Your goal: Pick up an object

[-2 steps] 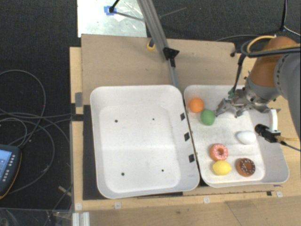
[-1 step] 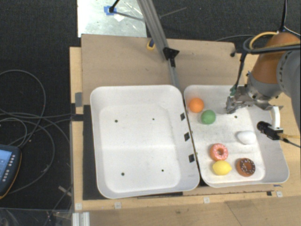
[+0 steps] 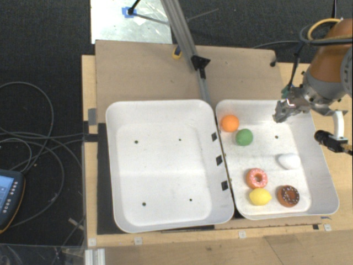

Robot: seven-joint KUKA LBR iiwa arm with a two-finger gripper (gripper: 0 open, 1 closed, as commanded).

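Nothing is lifted yet, as far as the view shows: every object lies in the right-hand shallow white plastic bin [image 3: 320, 164] on the desk [image 3: 138, 70], and the gripper [image 3: 282, 114] hangs over that bin's far end, with nothing visible between its parts; whether it is apart or together I cannot tell. The whole pick seems to remain: choosing, descending, closing, raising.

The candidates are small and mostly rounded. A smooth orange ball [image 3: 229, 123] lies just beside a round green ball [image 3: 244, 137], nearest the gripper. Further forward sit a pale white rounded lump [image 3: 288, 160], a pink-frosted ring doughnut [image 3: 256, 178], a glossy yellow lemon-shaped piece [image 3: 260, 196] and a brown-frosted ring doughnut [image 3: 288, 195]. The left-hand white bin [image 3: 116, 126] has a smooth matte floor with a few dark dots.
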